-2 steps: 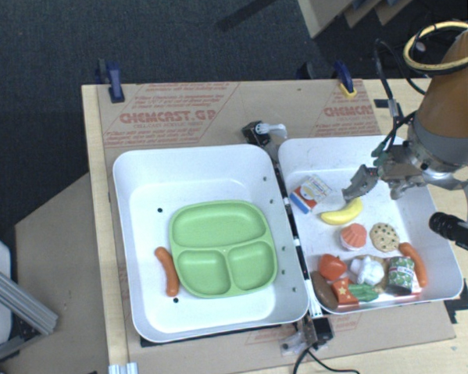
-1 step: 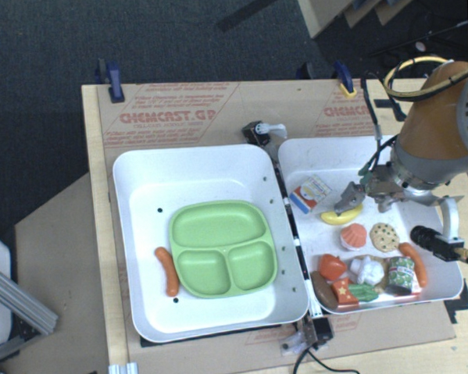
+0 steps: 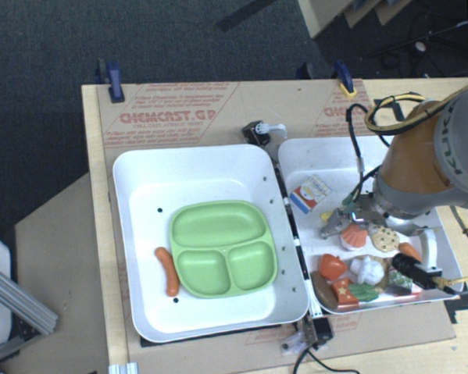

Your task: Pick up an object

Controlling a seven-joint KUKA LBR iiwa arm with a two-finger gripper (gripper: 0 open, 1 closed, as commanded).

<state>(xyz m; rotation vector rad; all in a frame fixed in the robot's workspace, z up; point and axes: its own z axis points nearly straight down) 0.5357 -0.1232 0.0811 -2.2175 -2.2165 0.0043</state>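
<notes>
a heap of toy food [image 3: 364, 273] lay at the near end of the right bin [image 3: 326, 150], on the surface. the claw [image 3: 347, 218] hung low over that heap, just above a pink shell-shaped toy [image 3: 353, 236]. i could not tell how the claw was set. a green tray [image 3: 221, 248] and an orange sausage [image 3: 168, 270] sat in the left bin [image 3: 186, 165].

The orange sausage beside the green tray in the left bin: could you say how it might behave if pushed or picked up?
The orange sausage looks long and rounded, so a sideways push would probably roll it. Its smooth, glossy look suggests it may slip. It is small, so likely light.
</notes>
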